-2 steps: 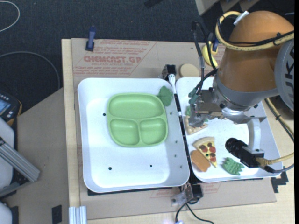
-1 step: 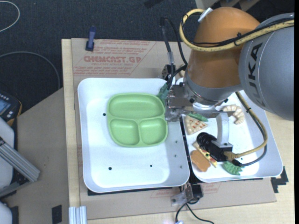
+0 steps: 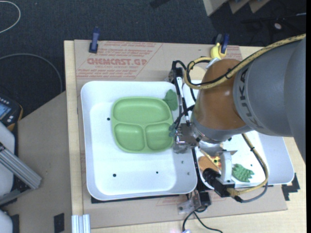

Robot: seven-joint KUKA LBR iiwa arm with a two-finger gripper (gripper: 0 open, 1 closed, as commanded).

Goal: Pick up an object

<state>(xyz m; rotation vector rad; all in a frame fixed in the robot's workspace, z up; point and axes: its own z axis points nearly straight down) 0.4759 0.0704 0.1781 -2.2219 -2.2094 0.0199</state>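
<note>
Camera view, pincer (image 3: 179,141) state impossible to tell: lower straight onto green tray (image 3: 141,116) rim just beside it, then lift slowly.

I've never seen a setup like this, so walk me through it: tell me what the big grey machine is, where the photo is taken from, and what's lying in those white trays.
One camera looks down at a slant on a bench. The big grey shape with the orange band is a robot arm reaching in from the right. Its gripper is down at the left bin's right edge, beside a green divided plate; whether it grips anything cannot be made out. A small green piece lies by the plate's upper right corner. In the right bin, partly hidden by the arm, lie a green leafy toy and something orange.
</note>
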